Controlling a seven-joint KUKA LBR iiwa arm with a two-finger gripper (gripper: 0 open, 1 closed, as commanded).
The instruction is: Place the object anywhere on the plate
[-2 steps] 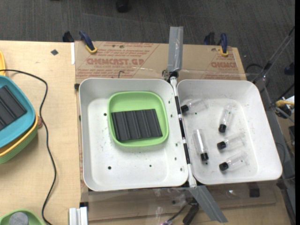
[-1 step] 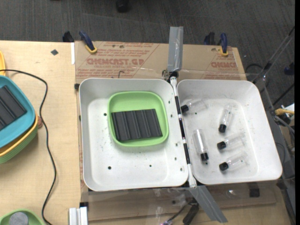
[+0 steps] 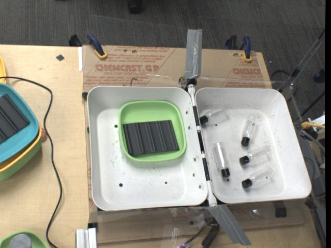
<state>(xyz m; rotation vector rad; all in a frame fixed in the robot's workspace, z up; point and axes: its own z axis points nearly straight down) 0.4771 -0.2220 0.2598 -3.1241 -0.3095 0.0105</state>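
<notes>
one gripper serves this bench, and whether it is released or clenched on anything cannot be told from this moment. five clear vials (image 3: 222,158) with black caps lie scattered on their sides in the right bin (image 3: 289,138), well apart from one another, none yet on the green plate (image 3: 152,107), which sits in the left bin (image 3: 103,180) with a dark ribbed mat (image 3: 151,137) across its floor.

the step in hand looks like the pick. the vial nearest the bin's middle seems the easiest target, with bare floor on both sides; closing across its narrow body rather than along it should stop it rolling away. the one near the dividing wall (image 3: 212,118) looks more awkward. the carry then crosses the raised rims between the bins, so a clear lift is advisable, and a low release onto the ribbed mat should keep the vial from rolling off.

both bins rest on a cardboard sheet (image 3: 129,63) held by blue clamps (image 3: 96,44) to a pale wooden bench (image 3: 41,190). a teal tray (image 3: 15,123) and black cable (image 3: 51,138) sit at left; grey carpet (image 3: 207,9) lies beyond.
</notes>
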